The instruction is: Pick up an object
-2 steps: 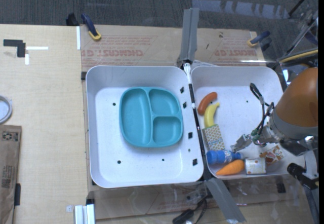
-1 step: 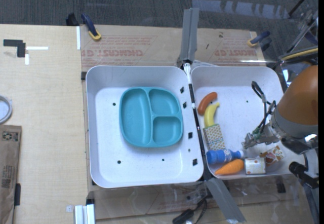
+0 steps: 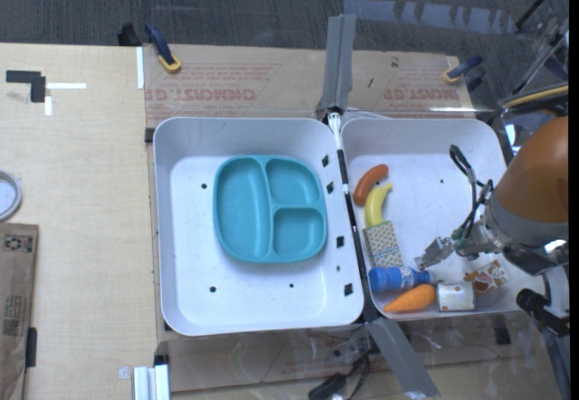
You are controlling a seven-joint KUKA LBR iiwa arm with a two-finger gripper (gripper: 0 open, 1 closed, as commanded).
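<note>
Seen from above, at a slant. Arm [image 3: 543, 181] cut off at the right edge, its orange band hiding the right bin's [image 3: 412, 131] far corner. Gripper [image 3: 441, 251] small and blurred, low over that bin; impossible to tell whether open or closed. Nothing clearly between the fingers. Just left of the tip and below it: blue bottle [image 3: 396, 278] lying flat, orange carrot [image 3: 409, 300] under it, white box [image 3: 456, 297] beside the carrot. Further left: patterned packet [image 3: 384, 244], yellow banana [image 3: 377, 204], orange-red sausage [image 3: 369, 181] at the top. Small red-and-white item [image 3: 488, 276] right of the gripper, hard to identify. Left bin [image 3: 181, 208] holding a teal divided plate [image 3: 270, 208], three compartments.
</note>
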